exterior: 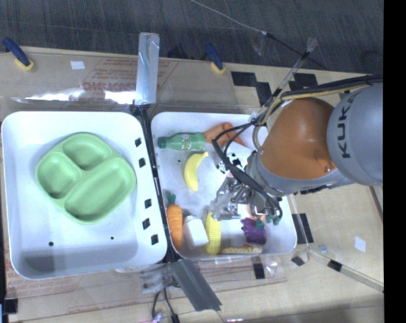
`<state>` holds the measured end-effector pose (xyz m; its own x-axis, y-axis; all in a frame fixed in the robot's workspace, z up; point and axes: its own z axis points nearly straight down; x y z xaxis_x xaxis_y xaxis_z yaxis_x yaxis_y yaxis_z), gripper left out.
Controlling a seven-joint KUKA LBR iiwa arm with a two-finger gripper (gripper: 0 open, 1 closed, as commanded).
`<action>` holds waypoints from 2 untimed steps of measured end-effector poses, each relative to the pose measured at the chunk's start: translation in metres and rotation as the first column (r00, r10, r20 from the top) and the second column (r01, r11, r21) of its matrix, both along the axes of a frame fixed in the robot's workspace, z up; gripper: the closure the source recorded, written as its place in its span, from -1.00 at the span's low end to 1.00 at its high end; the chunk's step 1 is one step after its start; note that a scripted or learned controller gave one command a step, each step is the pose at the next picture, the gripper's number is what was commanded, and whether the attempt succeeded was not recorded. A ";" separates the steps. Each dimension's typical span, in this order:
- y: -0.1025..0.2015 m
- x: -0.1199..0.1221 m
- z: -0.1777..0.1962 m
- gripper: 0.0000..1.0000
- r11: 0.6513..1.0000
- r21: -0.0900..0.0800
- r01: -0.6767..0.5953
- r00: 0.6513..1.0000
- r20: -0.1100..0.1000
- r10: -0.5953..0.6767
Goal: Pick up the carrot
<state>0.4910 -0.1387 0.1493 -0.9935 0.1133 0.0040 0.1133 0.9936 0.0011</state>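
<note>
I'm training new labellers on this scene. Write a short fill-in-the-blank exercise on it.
1. The carrot lies in the ____ bin.
2. The divided plate is coloured ____.
3. The fruit just below the bottle is a ____.
4. The gripper hangs over the ____ bin.

Missing words: right; green; banana; right

Grey KUKA-lettered arm, orange band, black cables, metallic gripper.
</note>
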 end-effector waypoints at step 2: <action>0.010 0.045 0.079 -1.00 0.996 -0.003 0.087 0.996 0.011 -0.087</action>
